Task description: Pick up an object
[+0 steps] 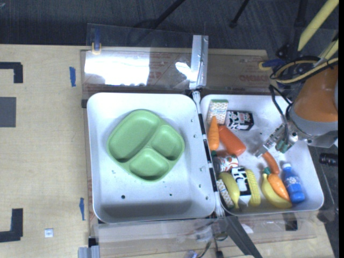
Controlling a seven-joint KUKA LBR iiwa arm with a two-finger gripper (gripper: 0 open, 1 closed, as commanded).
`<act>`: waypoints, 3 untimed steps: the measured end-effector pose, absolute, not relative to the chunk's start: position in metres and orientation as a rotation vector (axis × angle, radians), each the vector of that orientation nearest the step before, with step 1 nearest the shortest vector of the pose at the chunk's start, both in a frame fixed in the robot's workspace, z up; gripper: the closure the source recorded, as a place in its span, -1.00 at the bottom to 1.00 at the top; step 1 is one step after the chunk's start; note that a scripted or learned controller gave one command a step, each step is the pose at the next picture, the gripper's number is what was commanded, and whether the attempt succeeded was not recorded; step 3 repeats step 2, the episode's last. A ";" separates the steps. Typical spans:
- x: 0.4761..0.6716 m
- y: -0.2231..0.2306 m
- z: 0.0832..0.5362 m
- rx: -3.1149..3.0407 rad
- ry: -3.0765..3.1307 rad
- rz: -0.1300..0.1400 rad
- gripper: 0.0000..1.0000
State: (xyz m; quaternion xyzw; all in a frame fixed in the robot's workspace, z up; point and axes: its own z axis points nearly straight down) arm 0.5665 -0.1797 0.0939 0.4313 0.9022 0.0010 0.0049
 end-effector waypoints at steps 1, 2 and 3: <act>0.614 -0.128 0.195 1.748 2.608 -0.002 1.00; 0.645 -0.115 0.190 1.367 2.825 -0.001 1.00; 0.645 -0.115 0.190 1.367 2.825 -0.001 1.00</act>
